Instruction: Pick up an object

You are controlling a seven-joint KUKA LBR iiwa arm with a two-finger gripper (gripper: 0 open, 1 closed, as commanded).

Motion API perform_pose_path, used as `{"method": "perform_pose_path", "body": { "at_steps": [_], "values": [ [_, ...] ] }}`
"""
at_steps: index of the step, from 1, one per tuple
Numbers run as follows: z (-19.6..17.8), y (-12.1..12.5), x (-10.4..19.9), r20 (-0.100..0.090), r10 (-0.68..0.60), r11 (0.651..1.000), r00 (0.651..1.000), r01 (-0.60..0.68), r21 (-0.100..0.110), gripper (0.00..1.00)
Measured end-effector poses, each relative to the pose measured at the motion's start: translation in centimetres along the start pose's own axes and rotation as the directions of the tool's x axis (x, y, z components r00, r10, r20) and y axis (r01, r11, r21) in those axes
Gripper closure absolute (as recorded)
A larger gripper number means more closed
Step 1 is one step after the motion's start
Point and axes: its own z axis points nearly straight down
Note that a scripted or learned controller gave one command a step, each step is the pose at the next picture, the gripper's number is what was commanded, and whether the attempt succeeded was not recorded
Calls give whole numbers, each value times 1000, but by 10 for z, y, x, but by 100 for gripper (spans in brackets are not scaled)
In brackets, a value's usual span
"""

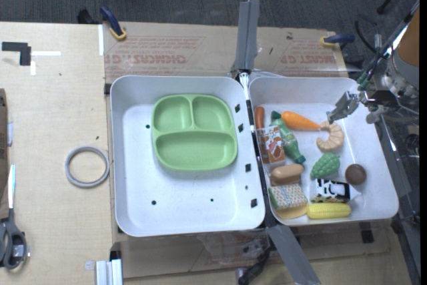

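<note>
The right bin (373, 143) holds several toy foods: an orange carrot (300, 121), a tan croissant (331, 137), a green pickle (291, 147), a red sausage (259, 118), a brown snack packet (271, 143), a bread roll (287, 174), a leafy green piece (325, 165), a brown ball (355, 174), a black-and-white box (331, 190), a corn cob (327, 211) and a waffle (288, 197). My gripper (341, 109) hangs low over the bin's upper right, just above the croissant and right of the carrot's tip. Nothing is seen held in it.
The left bin (133, 197) bears a green divided plate (195, 132). A tape ring (87, 165) and scissors (12, 240) lie on the bench at left. Blue clamps (113, 22) (337, 41) grip the cardboard behind the bins. A grey divider post (248, 37) stands between them.
</note>
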Motion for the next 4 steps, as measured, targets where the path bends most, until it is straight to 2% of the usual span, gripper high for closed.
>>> {"method": "perform_pose_path", "body": {
  "at_steps": [1,2,3,4],
  "values": [
    [145,39,24,0,197,980,980,-197,1,0],
    [171,111,37,0,165,986,986,-165,-1,0],
    [162,111,37,2,162,987,987,-162,-1,100],
    [70,111,123,0,170,985,985,-170,-3,100]
  ]
}}
